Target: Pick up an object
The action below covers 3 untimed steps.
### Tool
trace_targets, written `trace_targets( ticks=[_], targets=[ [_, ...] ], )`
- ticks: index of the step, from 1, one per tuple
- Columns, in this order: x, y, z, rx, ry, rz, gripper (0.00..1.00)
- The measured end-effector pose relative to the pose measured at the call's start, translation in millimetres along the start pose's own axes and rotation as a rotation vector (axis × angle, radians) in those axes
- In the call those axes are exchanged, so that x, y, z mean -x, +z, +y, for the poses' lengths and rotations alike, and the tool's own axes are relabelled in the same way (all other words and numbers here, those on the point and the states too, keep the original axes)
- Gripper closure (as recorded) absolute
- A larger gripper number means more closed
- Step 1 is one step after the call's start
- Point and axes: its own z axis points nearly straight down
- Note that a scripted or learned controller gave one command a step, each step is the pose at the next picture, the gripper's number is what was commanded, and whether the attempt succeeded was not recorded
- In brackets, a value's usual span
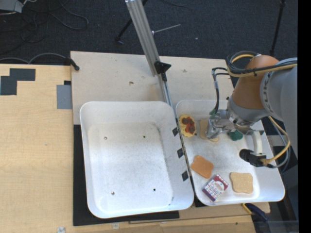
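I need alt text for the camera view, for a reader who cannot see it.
The gripper is lowered into the right bin, near a yellow-red toy, an orange piece, a toast slice and a red-white packet. A left bin adjoins.

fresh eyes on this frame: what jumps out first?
The grey arm's orange band at the right, with the gripper lowered into the right bin near its far end. That bin carries all the clutter: a yellow-and-red food item at the far left corner, an orange slab mid-bin, a red-and-white packet and a toast slice along the near edge. A tilted aluminium rail rises behind the left bin.
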Motion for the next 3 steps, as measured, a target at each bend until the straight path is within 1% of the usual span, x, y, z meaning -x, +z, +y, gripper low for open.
trace_targets(
  ticks=[1, 2, 3],
  targets=[
    [9.9, -52.0, -1.3, -0.003, -0.003, 0.001, 1.0],
    [13.1, -115.5, 1.1, -0.001, -0.006, 0.001, 1.0],
    [14.4, -133.2, 1.3, -0.004, -0.007, 0.002, 1.0]
  ],
)
